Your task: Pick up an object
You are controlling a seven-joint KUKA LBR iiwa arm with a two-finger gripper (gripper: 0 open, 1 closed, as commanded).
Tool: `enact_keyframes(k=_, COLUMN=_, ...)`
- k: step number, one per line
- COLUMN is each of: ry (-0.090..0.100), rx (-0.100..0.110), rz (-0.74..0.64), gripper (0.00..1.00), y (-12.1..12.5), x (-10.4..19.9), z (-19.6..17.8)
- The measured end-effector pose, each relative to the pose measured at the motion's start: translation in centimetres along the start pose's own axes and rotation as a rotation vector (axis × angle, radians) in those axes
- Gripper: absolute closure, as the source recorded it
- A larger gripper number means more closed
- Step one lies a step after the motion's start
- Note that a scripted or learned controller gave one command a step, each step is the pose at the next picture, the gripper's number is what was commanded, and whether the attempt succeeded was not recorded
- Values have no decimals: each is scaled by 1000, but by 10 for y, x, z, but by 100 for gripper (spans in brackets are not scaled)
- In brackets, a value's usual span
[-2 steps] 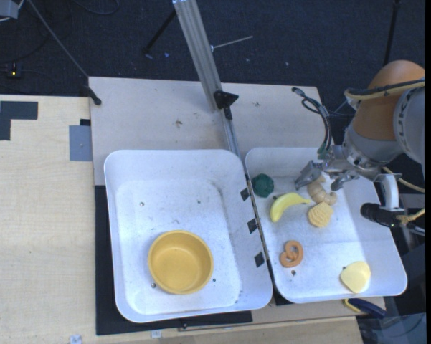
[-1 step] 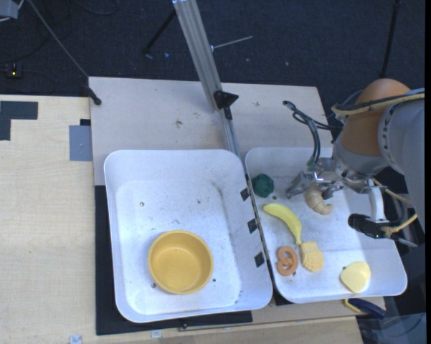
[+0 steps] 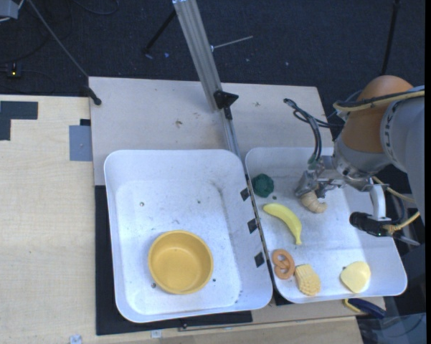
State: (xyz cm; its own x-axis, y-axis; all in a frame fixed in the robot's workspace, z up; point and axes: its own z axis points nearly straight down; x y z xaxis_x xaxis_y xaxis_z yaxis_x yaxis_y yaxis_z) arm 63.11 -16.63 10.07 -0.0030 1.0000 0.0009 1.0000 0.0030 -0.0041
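apparently the target is the small tan object in the right bin, near its upper middle. the gripper sits right over it, likely to grasp; whether it is clenched, i cannot tell. a banana lies just beside.

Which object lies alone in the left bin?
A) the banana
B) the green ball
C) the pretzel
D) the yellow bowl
D: the yellow bowl sits in the left bin, while the banana, pretzel and green ball all lie in the right bin.
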Motion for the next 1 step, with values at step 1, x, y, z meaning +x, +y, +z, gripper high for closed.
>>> enact_keyframes(k=1, ry=-2, rx=-6, rz=2, gripper=100, y=-5, x=1, z=-60)
